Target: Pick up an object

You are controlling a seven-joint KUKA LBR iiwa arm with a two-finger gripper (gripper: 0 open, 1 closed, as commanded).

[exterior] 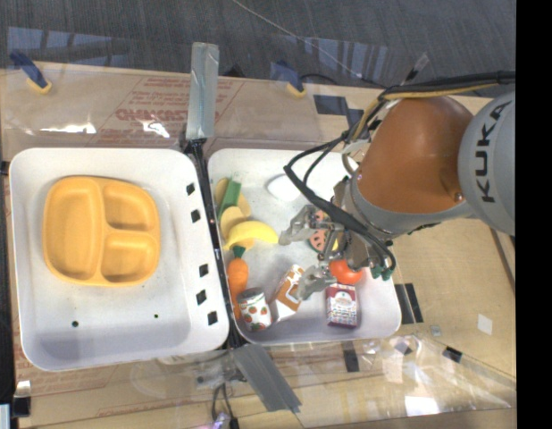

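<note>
The right bin (258,164) holds several toy foods. A yellow banana (249,234) lies by its left wall, with a green and yellow piece (230,195) above it and an orange carrot (238,278) below. Along the front are a small red-labelled can (253,311), an orange and white box (290,291), a red tomato (346,272) and a red carton (343,307). My gripper (309,254) hangs low over the bin's middle, open, one finger near the banana's tip and the other by the small box. A small red and green piece (323,237) sits under the wrist.
The left bin (44,329) holds a yellow divided plate (102,231). A black divider with grey tape (203,88) runs between the bins. The arm's orange band (410,155) and its cables cover the right bin's far right part.
</note>
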